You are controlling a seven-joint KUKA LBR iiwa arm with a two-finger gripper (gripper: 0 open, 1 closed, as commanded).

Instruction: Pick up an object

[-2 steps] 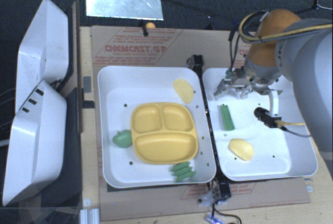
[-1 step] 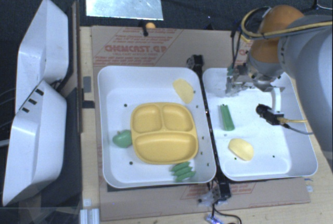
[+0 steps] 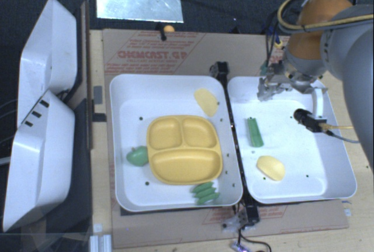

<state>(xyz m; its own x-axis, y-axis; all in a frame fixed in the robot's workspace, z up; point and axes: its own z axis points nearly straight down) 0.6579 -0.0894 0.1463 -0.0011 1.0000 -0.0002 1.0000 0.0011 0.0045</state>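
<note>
Claw (image 3: 267, 92): at the end of the grey arm (image 3: 345, 40), which enters from the right with its orange band (image 3: 315, 17) above the wrist; positioned over the rear left part of the right bin; whether it is spread or pressed together cannot be told from this view; nothing visible in its grasp

Left bin (image 3: 125, 145), white, shallow:
- green rounded item (image 3: 138, 156), at the left, touching the left edge of the tray
- yellow divided tray (image 3: 184, 148), three compartments, in the middle of the bin
- green pod-shaped item (image 3: 205, 192), near the front wall, just beside the front edge of the tray
- pale yellow oval piece (image 3: 205, 101), rear right corner area, apart from the tray

Right bin (image 3: 336, 183), white, shallow, set against the left bin:
- green stick (image 3: 255, 131), elongated, lying flat on the left side of the floor, nearer the camera than the claw and apart from it
- pale yellow lemon-shaped item (image 3: 271, 168), toward the front, near the stick but not touching it
- black cylindrical part (image 3: 307, 118) with a cable, to the right over the bin, seemingly attached to the arm

Bench surface: brown cardboard sheet (image 3: 152, 52) with red lettering beneath both bins
</note>
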